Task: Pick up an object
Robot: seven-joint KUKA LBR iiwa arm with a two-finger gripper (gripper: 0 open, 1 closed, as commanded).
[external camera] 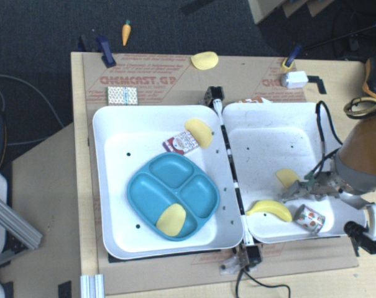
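Note:
The right bin (268, 129) holds a small yellow piece (287, 177), a banana (270, 210) and a small red-and-white can (310, 218) lying on its side. My gripper (304, 190) is low in this bin, just right of the yellow piece and above the banana and the can. I see nothing lifted. The grey arm (358, 157) comes in from the right. In the left bin (113, 141) sits a blue divided plate (172, 194) with a yellow object (171, 220) in one compartment. A yellow lemon-like fruit (199, 131) and a red-and-white packet (181, 143) lie beside the plate.
On the board behind the bins lie a yellow object (204, 60), a patterned packet (122, 95), a blue clip (105, 51) and a white box (294, 78). A black cable (321, 129) hangs over the right bin. A small carrot (126, 33) lies on the floor.

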